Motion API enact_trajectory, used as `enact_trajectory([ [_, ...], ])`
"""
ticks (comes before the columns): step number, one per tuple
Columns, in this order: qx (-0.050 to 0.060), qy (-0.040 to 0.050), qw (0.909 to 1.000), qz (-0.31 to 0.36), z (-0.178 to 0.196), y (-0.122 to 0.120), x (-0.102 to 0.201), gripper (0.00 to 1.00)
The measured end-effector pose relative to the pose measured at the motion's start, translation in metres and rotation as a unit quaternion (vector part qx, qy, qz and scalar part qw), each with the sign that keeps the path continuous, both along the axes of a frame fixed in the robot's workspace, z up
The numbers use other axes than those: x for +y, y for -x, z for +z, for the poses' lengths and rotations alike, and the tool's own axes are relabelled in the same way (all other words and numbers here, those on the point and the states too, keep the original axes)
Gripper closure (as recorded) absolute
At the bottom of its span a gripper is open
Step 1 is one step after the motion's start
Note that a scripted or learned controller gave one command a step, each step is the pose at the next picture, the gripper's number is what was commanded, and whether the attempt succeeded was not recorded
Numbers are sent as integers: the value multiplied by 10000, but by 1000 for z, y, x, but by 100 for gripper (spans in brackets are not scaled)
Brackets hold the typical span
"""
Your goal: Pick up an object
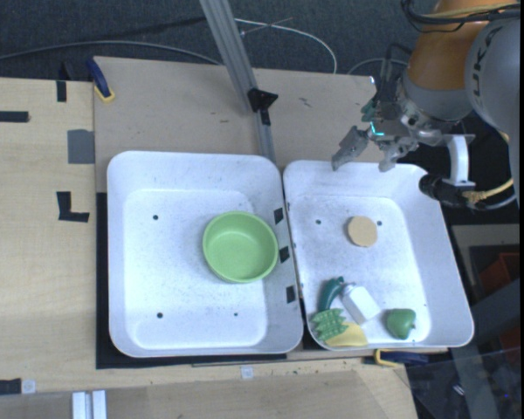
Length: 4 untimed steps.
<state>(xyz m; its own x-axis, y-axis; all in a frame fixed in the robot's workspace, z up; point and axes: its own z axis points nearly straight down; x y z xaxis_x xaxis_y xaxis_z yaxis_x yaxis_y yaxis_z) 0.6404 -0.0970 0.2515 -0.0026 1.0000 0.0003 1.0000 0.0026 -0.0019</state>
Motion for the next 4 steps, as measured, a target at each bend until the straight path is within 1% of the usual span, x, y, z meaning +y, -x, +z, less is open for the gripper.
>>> enact_trajectory([
  [1,30,4,10000,-6,-61,9,-2,0],
  [2,34,2,10000,-3,-126,10,3,0],
  [3,2,10,10000,-1,-165,10,4,0],
  [4,5,2,10000,3,-154,10,5,100],
])
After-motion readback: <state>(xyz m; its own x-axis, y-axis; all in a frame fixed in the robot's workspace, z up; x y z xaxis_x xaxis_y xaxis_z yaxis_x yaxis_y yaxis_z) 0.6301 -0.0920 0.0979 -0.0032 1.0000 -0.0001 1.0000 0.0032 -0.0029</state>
